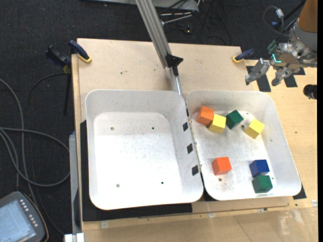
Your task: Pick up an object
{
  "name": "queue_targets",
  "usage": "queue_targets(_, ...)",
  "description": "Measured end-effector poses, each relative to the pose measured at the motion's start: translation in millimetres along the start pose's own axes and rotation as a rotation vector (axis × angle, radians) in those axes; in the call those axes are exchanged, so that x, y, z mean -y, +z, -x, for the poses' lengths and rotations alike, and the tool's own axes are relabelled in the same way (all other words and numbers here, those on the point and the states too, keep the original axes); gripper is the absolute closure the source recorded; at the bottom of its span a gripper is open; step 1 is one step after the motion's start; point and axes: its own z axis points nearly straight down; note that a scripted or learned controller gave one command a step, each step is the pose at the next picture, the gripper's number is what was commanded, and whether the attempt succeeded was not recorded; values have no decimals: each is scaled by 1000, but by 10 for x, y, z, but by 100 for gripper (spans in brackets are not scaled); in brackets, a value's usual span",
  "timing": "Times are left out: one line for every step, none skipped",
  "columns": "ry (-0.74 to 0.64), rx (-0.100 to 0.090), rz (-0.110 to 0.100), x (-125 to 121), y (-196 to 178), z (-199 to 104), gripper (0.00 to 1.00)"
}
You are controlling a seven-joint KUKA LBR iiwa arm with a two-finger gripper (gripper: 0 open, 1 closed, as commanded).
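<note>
While fingers [271, 73] hang spread, nothing between, yellow block [254, 128] lies well below.

Seven small blocks [233, 119] scattered in right bin [282, 135]: two orange, two yellow, two green, one blue

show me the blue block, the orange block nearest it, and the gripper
blue block [259, 166], camera view, on its top face
orange block [221, 165], camera view, on its top face
gripper [270, 72], camera view, midway between its fingertips

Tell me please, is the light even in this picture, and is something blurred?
Camera view: light is even and soft; the blocks, such as the orange block, cast only faint shadows, and the right bin shows no harsh glare. The gripper looks slightly soft.
</note>
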Motion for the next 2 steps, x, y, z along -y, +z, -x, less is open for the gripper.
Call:
queue_targets(-2, 2, 4, -7, -31, -4, 0)
queue_targets(-1, 1, 0, -25, 400, -11, 0)
